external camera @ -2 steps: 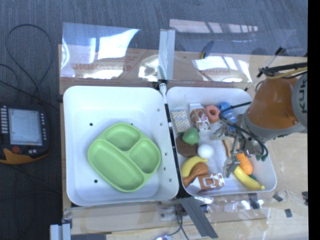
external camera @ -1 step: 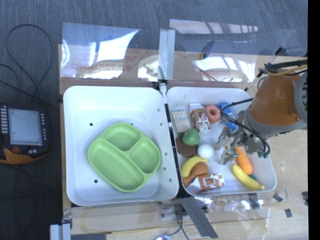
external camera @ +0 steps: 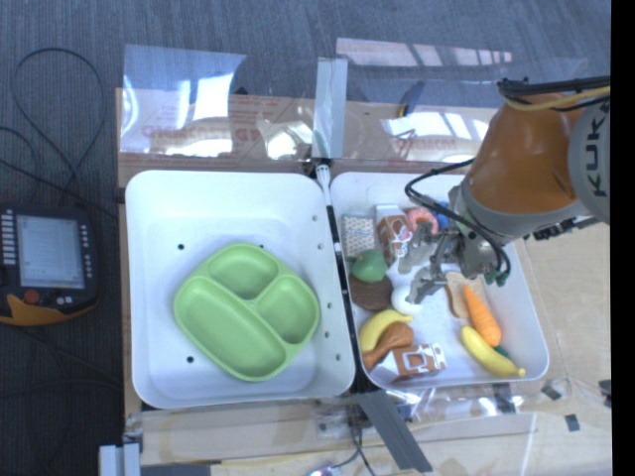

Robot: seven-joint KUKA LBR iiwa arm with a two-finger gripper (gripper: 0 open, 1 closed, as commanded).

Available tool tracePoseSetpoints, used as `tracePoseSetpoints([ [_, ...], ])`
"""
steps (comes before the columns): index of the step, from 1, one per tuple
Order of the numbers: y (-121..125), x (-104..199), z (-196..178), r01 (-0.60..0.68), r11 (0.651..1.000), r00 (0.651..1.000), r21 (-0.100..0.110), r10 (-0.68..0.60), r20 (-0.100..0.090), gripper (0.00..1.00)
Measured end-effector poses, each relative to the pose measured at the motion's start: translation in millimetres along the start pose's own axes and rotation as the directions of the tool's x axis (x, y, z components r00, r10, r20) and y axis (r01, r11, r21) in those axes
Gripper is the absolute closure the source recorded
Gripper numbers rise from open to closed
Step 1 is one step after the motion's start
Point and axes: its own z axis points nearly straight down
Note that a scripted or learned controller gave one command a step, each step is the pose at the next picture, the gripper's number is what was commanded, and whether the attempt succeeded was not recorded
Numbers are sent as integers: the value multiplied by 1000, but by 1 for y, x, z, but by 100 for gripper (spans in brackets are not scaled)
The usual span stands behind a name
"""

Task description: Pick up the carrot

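Observation:
The carrot (external camera: 481,313) is orange with a green tip and lies at a slant near the right side of the right bin (external camera: 531,310). My gripper (external camera: 421,270) hangs over the middle of that bin, just left of the carrot, with its two metal fingers (external camera: 429,284) spread apart and nothing between them. The carrot lies apart from the fingers. The arm's orange band rises above the bin's upper right corner.
Around the gripper lie toy foods: a yellow banana (external camera: 488,353) below the carrot, a green item (external camera: 370,266), a brown disc (external camera: 371,293), a drumstick (external camera: 385,333), small cartons (external camera: 418,361). The left bin (external camera: 159,206) holds a green divided plate (external camera: 247,310). A teach pendant (external camera: 45,264) lies far left.

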Motion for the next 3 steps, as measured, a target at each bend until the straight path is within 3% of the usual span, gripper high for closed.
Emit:
tracePoseSetpoints([
  [1, -85, 18, -146, -40, 999, 999, 8, 40, 6, 100],
  [2, -82, 19, -139, -36, 999, 999, 3, 36, -7, 0],
  [3, -75, 5, 89, 103, 995, 995, 2, -103, -6, 0],
])
